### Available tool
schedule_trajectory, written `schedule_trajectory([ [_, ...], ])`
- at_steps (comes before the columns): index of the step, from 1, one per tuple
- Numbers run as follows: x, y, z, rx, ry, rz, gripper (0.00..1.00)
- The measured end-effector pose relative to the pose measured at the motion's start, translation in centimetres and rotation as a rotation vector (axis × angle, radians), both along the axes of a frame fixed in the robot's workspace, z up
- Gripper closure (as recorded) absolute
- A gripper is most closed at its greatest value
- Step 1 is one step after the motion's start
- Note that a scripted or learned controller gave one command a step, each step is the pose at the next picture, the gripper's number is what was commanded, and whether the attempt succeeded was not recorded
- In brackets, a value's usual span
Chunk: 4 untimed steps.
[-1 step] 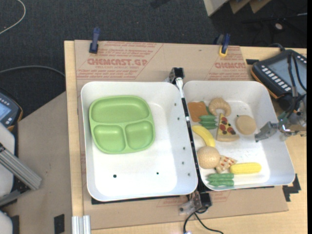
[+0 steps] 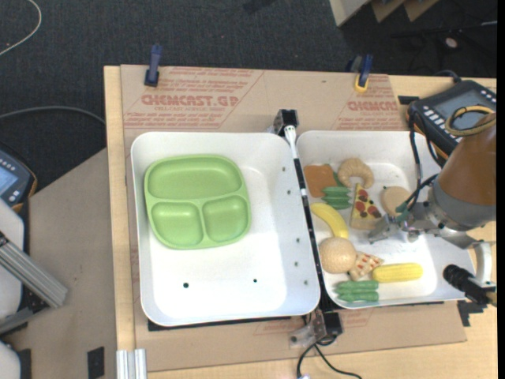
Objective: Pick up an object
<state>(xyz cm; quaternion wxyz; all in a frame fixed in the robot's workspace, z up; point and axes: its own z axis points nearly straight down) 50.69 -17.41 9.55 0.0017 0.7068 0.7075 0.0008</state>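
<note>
The right bin (image 2: pixel 316 144) holds a cluster of toy food; the left bin (image 2: pixel 237 290) holds a green divided plate (image 2: pixel 197 201). The arm (image 2: pixel 472 181) enters from the right and sits low over the right bin's middle. The gripper (image 2: pixel 392 226) hangs just beside the pizza slice (image 2: pixel 364 206), on that slice's right, with a round tan piece (image 2: pixel 395 199) close above it in the view.

The pizza slice lies to the gripper's left, its long axis running roughly up and down the frame. The banana (image 2: pixel 330 219) lies further left, slanted. The corn cob (image 2: pixel 397 272) lies below the gripper, long axis left to right.

Two dark fingertips appear slightly parted. Nothing is visible between them; no object is judged held. Whether they touch the bin floor cannot be determined.
</note>
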Motion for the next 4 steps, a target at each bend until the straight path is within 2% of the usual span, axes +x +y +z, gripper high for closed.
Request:
schedule_trajectory([
  [1,8.2,-1.8,-1.0,-0.002,-0.003,0.003,0.0],
  [2,16.0,-4.2,3.2,-0.004,-0.009,0.003,0.0],
  [3,12.0,-2.9,0.1,-0.002,-0.004,0.0,0.0],
  [4,12.0,-5.2,6.0,-0.004,-0.005,-0.002,0.0],
])
